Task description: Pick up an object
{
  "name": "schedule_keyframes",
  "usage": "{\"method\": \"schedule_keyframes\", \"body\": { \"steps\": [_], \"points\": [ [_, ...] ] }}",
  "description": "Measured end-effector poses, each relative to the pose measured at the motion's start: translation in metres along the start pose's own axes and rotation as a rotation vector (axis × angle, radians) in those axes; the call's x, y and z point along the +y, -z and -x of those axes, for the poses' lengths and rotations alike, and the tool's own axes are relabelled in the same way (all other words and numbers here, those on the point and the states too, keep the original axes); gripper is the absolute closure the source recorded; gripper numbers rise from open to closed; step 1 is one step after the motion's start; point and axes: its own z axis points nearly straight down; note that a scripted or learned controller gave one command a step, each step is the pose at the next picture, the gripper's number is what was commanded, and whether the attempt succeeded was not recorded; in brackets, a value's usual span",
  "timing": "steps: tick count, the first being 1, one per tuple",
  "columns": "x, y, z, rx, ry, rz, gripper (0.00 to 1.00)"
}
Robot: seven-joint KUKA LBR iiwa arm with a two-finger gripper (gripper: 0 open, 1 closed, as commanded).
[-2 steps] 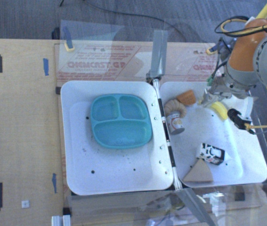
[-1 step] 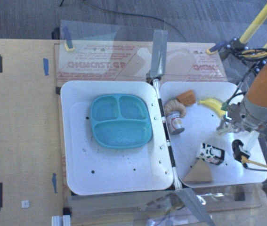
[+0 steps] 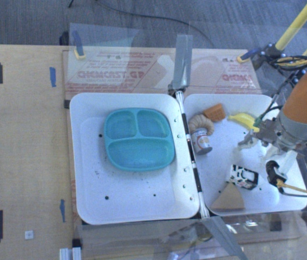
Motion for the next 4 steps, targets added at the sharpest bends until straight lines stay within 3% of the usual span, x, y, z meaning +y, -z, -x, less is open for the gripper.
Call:
{"method": "schedule_keyframes", "body": {
  "steps": [1, 2, 3, 4],
  "points": [
    [0.059, -0.001, -0.015, 0.001, 0.127, -0.002, 0.00],
    [0.060, 0.010, -0.013, -0.005, 0.129, 0.001, 1.00],
    [0.072, 0.000, -0.100, -0.009, 0.313, -0.018, 1.00],
    [0.071, -0.002, -0.101, -0.008, 0.316, -0.021, 0.00]
  ]
}}
